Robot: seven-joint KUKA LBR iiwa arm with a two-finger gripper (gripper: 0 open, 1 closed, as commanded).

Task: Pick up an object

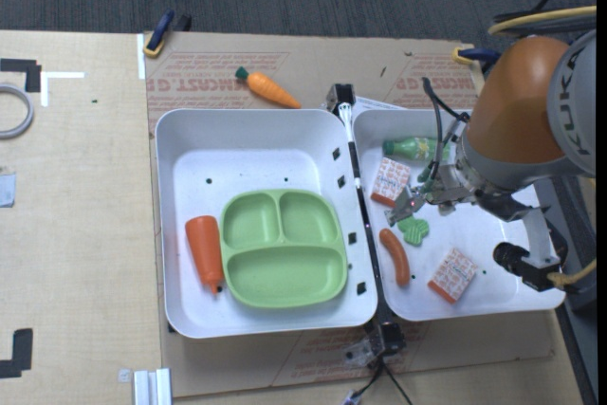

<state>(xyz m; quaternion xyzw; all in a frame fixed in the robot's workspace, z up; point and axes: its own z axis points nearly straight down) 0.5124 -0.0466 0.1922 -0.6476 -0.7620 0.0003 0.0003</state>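
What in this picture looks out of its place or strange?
The toy carrot lies on the cardboard behind the left bin, outside both bins, while the other small items sit inside them. An orange cylinder lies wedged between the green divided plate and the bin wall. Nothing looks spilled or broken.

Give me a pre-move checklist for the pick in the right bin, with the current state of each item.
1. Gripper is over the right bin: ok.
2. A target lies right beneath it: ok, the green leaf-shaped toy sits just below the fingertips.
3. Something is already held between the fingers: cannot tell, the tips are small and cluttered in this view.
4. Neighbours leave room: not ok, the sausage and a red-and-white packet lie close by the green toy.
5. Other candidates are reachable: ok, a second packet and the green bottle lie in the same bin.
6. Arm clear of the divided green plate: ok, it lies in the left bin.
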